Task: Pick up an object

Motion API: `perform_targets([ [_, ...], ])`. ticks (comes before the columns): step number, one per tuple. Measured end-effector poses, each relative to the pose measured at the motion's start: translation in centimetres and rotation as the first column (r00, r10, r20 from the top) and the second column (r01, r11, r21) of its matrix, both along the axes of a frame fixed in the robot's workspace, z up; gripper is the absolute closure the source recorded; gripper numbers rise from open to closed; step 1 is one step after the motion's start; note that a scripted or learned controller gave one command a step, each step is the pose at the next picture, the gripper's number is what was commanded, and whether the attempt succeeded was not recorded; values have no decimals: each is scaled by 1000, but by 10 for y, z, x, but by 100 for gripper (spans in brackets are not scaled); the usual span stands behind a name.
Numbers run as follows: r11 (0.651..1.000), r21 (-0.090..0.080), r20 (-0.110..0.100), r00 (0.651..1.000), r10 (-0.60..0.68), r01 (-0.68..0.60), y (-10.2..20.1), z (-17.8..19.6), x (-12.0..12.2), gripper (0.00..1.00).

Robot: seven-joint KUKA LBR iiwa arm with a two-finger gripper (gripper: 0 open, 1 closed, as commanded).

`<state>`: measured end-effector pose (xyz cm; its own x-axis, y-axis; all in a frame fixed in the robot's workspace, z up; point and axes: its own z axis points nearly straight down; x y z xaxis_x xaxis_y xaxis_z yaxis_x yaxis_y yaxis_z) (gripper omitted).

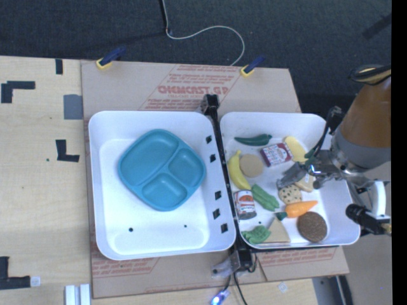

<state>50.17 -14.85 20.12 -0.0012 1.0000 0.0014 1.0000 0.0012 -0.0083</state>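
The right bin (331, 127) holds several toy foods. Among them are a green pepper (253, 139), a yellow piece (294, 148), a purple-and-red packet (275, 154), a banana (238, 170) and a tan disc (252, 165). Nearer the front lie a green pickle (265, 197), a small can (245, 204), a speckled cracker (288, 192), an orange carrot (299, 208) and a brown round cookie (312, 226). My gripper (306, 174) hangs low over the right half of this bin, just above the cracker and carrot. Nothing is visibly held in it.
The left bin (102, 189) holds a blue divided plate (163, 169). A tan wedge (278, 232) and a green leafy piece (255, 235) sit at the right bin's front wall. The arm's orange band (372, 107) and grey wrist overhang that bin's right rim.
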Motion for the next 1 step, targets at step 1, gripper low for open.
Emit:
perform_targets([
  [1,1000,2,-8,1000,2,-2,1,6,0,100],
])
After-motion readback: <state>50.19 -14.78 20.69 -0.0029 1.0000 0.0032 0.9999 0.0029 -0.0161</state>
